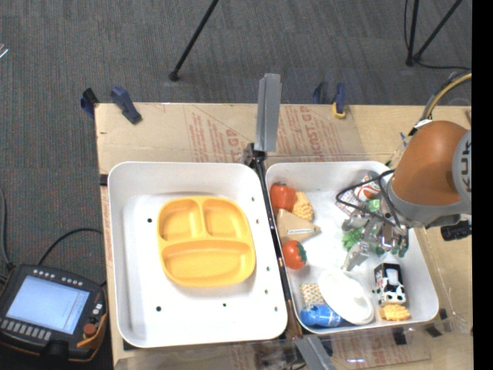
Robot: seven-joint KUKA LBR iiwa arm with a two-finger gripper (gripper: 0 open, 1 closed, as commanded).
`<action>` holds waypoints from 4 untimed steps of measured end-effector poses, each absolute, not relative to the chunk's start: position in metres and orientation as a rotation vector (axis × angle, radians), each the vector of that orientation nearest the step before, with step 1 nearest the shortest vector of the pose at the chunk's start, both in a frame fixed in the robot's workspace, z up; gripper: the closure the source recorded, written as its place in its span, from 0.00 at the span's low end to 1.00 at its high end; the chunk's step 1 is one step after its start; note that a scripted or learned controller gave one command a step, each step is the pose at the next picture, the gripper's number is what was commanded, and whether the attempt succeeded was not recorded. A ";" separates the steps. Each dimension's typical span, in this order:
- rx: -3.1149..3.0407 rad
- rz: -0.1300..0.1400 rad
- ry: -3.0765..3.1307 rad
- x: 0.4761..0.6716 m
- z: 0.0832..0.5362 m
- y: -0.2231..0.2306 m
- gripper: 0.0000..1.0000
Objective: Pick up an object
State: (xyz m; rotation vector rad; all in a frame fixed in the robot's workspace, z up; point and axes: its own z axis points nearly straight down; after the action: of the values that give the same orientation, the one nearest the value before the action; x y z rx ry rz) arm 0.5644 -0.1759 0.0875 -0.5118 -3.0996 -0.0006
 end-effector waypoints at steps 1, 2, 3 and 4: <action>-0.603 -0.004 -3.081 0.572 0.087 -0.105 0.00; -0.421 0.000 -3.116 0.590 0.088 -0.189 0.00; -0.417 -0.002 -3.120 0.591 0.099 -0.188 1.00; -0.860 -0.004 -3.021 0.639 0.089 -0.209 1.00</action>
State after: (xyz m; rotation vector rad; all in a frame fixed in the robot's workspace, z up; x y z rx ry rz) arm 0.6388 -0.2090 0.0888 -0.8598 -3.0210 -0.0040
